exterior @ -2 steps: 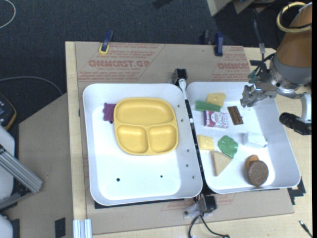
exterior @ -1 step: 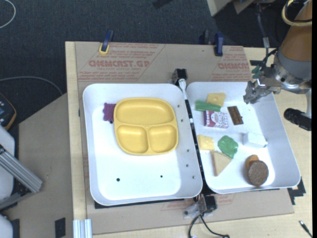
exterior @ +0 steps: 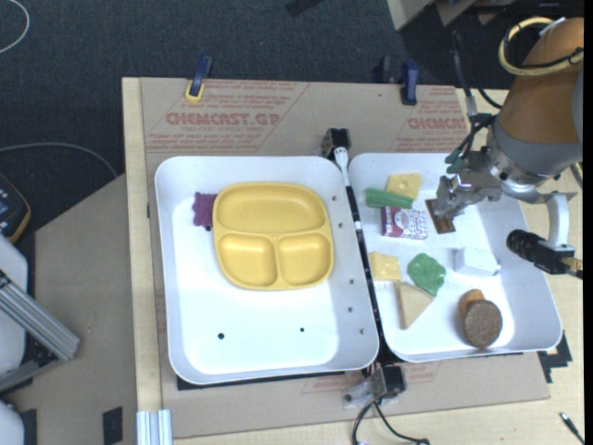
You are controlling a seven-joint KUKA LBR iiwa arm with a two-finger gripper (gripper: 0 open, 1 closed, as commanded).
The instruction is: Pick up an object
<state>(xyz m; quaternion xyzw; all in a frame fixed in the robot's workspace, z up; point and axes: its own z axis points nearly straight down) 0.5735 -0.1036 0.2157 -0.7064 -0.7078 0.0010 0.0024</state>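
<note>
My gripper [exterior: 447,213] hangs low over the upper middle of the right bin [exterior: 530,290], just right of a red and white packet [exterior: 405,222]. Nothing shows in its grasp. Around the packet lie a yellow cheese slab [exterior: 402,186] and a green bean-like strip [exterior: 387,198]. Lower in the bin are a small yellow piece [exterior: 384,267], a green lump [exterior: 426,272], a pale wedge [exterior: 410,304], a brown round cookie [exterior: 481,321] and a white block [exterior: 476,260].
The left bin [exterior: 176,276] holds a yellow three-compartment plate [exterior: 273,233] with a purple item [exterior: 203,209] at its left edge. A black arm part [exterior: 542,248] juts over the right bin's right side. Clamps sit at the bench's far edge.
</note>
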